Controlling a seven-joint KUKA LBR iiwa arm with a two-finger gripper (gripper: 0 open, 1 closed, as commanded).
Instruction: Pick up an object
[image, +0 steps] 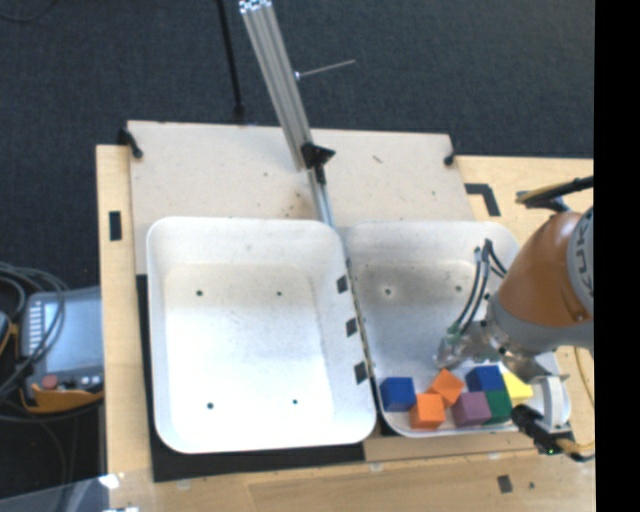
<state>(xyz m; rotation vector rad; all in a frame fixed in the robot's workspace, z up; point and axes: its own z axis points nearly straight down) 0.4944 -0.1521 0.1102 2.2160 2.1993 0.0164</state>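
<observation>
Hand (462, 352) state cannot be told, low over right bin (420, 270) beside blocks (455, 398) crowding its near edge

Single fixed overhead view, slanting down on both white bins (250, 330).

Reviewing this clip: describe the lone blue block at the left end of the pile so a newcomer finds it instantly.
Start at the right-hand shallow white bin and go to its near corner, where small coloured foam cubes cluster. The blue foam cube sits leftmost, nearest the bins' divide, left of the orange foam cubes.
</observation>
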